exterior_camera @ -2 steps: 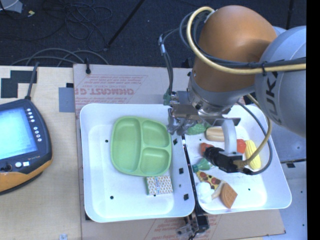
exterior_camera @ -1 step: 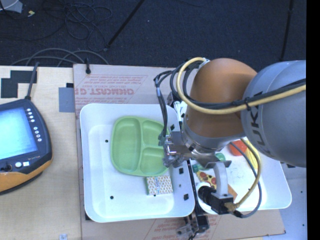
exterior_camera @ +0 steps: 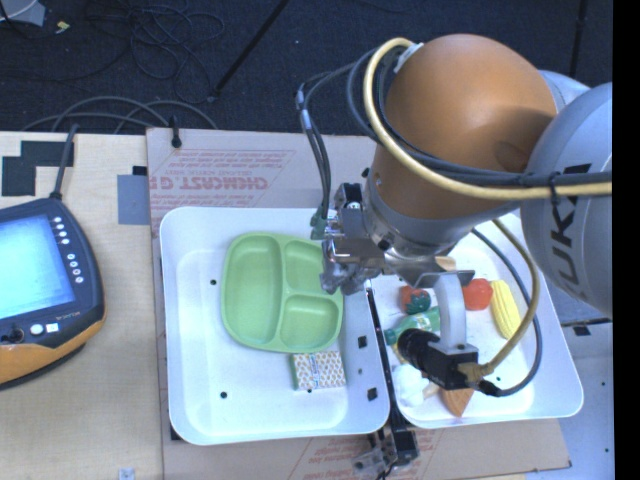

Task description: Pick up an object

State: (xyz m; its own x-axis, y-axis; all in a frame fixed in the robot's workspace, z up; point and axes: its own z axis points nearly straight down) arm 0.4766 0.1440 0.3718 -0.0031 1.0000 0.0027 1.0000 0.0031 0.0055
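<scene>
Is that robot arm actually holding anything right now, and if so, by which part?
Cannot be told: the gripper hangs at the right rim of the green plate, but any hold there is unclear.

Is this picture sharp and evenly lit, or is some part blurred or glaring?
Camera view: plate and left bin sharp, evenly lit; pendant screen washed out by its glow; orange band, near the lens, slightly soft; floor behind dark.

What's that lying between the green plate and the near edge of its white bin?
A small square patterned pad lies there, close against the front rim of the green plate, on the floor of the left bin, as the camera view shows.
</scene>
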